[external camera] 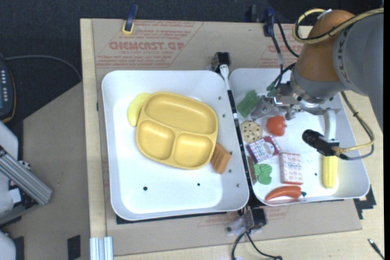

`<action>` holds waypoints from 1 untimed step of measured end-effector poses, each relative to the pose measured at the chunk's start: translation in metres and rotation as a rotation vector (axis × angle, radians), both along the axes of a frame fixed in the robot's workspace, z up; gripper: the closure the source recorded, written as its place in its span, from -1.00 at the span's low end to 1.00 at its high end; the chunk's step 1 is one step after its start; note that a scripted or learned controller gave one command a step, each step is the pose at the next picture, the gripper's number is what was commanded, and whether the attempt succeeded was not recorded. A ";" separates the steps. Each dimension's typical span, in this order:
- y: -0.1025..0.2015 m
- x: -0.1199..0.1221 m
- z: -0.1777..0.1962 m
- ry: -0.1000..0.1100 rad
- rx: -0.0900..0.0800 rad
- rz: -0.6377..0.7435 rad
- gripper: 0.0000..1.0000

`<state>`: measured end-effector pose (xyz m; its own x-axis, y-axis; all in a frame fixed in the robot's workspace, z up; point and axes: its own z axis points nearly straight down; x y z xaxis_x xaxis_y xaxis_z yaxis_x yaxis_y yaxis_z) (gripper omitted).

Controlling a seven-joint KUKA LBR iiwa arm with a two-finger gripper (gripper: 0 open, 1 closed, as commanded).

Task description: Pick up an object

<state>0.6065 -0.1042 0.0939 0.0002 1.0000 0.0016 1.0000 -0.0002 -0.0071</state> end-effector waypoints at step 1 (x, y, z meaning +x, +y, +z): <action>0.000 0.000 -0.010 -0.004 -0.001 0.000 -1.00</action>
